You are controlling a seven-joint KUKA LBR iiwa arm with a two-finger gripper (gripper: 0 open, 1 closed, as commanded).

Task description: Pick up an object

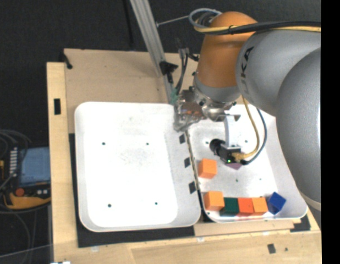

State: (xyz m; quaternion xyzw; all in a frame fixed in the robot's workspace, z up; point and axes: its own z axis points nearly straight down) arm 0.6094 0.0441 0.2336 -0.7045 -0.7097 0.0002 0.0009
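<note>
On the wooden surface (59, 169), the right bin's (266, 169) lone orange block (207, 168) looks light and rigid, best gripped across flat sides; I cannot tell the tool's (185, 116) state.

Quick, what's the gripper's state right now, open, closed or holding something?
Gripper: cannot be told; it is seen at the far left corner of the right bin.
</note>
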